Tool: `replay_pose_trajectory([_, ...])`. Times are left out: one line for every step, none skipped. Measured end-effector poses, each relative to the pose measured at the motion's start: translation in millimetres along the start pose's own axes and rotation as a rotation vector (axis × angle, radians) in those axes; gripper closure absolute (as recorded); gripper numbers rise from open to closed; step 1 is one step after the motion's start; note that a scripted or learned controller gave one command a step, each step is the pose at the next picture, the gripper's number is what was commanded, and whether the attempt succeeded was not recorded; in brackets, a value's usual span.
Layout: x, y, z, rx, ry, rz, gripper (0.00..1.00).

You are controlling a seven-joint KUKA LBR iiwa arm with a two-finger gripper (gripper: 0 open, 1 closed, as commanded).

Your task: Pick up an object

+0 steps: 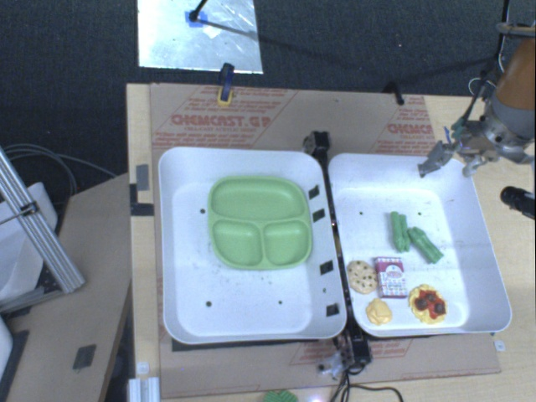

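The right bin [469, 224] holds several small toy foods. Two green bean pods [412, 235] lie near its middle. Below them sit a cookie [362, 276], a small pink and white carton [391, 276], a yellow piece [378, 311] and a little pizza [428, 303]. My gripper [453, 156] hangs over the bin's far edge at the upper right, with its fingers spread open and nothing between them. It is well above and away from the toy foods.
The left bin [180, 224] holds a green three-compartment plate [259, 222]. A black divider with clips [328, 224] runs between the bins. A silver sheet [199, 23] lies on the dark floor behind the bench. A metal frame [33, 233] stands at the left.
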State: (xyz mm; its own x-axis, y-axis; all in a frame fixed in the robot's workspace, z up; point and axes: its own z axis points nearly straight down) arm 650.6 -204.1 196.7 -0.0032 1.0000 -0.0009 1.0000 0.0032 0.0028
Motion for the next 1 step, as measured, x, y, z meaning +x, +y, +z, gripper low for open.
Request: replay_pose_trajectory([47.0,-33.4,118.4,0.009,0.005,-0.004,0.00])
